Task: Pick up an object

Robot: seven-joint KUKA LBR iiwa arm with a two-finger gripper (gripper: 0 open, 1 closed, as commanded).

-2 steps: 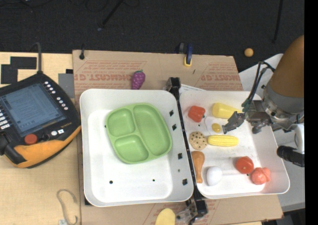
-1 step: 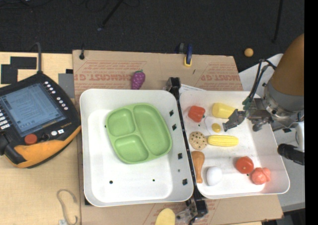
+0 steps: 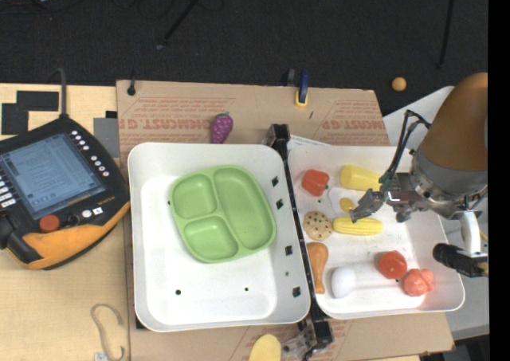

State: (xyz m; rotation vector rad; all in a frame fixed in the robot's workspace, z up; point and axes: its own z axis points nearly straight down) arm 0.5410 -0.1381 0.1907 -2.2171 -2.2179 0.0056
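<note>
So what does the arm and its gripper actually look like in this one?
The arm is bulky and rounded, with a broad orange band above a grey wrist section. Thin black cables loop from the wrist towards the gripper, a small dark metal piece with slim fingers. No markings are legible.

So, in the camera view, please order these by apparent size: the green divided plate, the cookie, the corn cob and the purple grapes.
Largest to smallest:
1. green divided plate, by far
2. corn cob
3. cookie and purple grapes: these look about alike, so I do not rank them.
</note>
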